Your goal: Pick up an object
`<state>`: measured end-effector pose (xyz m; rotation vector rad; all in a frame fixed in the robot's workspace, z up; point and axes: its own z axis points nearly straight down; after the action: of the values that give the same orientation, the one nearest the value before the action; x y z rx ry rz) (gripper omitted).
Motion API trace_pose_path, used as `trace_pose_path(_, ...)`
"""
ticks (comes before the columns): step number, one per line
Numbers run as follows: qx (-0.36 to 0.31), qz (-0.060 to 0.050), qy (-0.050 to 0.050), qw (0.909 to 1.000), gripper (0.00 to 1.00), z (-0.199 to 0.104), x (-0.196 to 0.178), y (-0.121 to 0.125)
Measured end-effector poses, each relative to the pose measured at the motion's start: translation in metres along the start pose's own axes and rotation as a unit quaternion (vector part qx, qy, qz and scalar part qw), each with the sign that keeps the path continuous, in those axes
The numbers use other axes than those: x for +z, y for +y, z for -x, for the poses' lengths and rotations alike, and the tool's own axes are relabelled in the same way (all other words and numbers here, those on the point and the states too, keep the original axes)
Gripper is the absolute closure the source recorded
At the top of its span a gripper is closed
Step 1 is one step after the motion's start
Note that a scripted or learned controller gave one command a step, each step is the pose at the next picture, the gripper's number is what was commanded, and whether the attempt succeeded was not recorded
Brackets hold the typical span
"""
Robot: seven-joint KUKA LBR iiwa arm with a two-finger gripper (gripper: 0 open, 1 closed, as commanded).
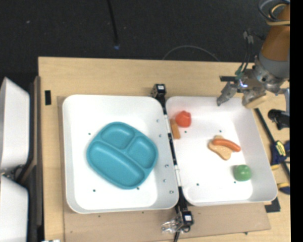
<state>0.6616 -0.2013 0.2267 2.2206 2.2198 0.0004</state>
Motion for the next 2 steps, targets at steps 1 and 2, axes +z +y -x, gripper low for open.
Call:
trace_pose_path(1,0.000,-0.001,-0.001,1.0000,0.00,0.006,0.042,-0.001)
trace_pose_path(2,0.001,-0.002,-0.001,1.0000,0.00,0.009,0.084,-0.004)
